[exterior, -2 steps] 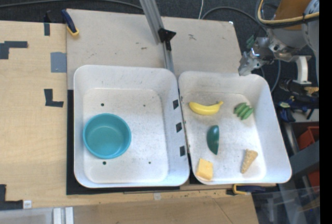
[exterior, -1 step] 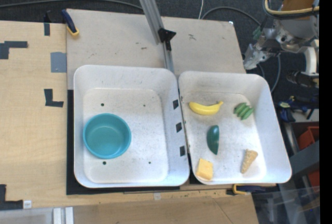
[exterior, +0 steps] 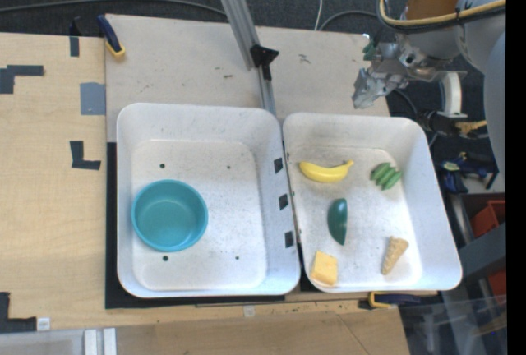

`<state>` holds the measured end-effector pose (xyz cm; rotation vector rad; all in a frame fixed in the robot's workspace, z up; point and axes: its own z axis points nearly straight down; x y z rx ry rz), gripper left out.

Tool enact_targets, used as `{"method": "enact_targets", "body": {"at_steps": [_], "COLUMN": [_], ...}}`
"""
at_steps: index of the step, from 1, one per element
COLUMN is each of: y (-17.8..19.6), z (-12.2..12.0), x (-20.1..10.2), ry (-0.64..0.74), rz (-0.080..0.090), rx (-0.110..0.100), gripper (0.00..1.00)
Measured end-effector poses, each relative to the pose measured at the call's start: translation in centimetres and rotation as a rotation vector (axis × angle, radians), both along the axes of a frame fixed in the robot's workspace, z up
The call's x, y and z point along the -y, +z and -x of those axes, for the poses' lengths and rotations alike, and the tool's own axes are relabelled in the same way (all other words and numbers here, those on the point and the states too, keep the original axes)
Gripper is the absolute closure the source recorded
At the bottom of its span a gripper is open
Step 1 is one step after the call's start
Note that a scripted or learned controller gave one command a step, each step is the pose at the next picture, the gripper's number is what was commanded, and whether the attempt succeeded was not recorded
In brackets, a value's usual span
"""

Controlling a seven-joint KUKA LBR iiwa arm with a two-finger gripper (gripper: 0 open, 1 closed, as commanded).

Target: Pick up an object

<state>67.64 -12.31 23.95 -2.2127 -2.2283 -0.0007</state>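
The banana (exterior: 325,171), lying at about 11 o'clock in the right bin (exterior: 427,181), is being judged light, stiff and somewhat slippery, best pinched across its narrow middle. The gripper (exterior: 367,90) is hanging just beyond the bin's far rim at about 12 o'clock with nothing held; how far it is parted cannot be told. The bin floor is being judged flat and smooth, with the green pod (exterior: 337,220), green bundle (exterior: 385,175), cone (exterior: 394,254) and yellow block (exterior: 325,269) lying apart, leaving room.

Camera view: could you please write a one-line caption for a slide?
Gripper above the right bin's far edge; banana and other toy foods inside, blue bowl in left bin.
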Motion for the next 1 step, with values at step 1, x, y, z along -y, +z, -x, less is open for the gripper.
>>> {"method": "enact_targets", "body": {"at_steps": [1], "y": [-1.24], "z": [-0.44], "x": [-5.63], "ry": [0.0], "rz": [0.0], "rx": [-0.001], "gripper": [1.0]}}
